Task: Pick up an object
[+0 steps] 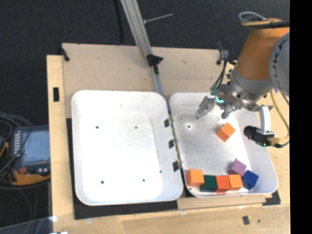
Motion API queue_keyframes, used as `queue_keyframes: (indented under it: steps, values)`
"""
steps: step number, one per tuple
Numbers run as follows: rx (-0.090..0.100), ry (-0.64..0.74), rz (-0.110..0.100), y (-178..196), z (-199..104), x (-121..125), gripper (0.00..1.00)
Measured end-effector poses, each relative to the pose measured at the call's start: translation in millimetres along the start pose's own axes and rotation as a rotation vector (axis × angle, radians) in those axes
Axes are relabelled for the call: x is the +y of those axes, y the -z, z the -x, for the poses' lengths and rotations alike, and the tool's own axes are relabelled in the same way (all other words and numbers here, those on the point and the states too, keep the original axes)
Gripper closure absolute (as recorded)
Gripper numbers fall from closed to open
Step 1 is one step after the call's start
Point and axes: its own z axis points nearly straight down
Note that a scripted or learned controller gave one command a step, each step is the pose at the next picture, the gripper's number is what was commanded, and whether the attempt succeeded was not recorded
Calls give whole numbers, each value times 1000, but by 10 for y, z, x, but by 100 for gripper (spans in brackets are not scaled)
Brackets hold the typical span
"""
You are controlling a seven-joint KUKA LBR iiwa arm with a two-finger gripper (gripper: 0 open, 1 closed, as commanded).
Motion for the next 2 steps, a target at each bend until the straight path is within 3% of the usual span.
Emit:
queue_keyframes:
  steps: [1,2]
  values:
    - [0,-1,5,23,2,9,0]
    - [-2,-4,-1,-442,-8,-76,0]
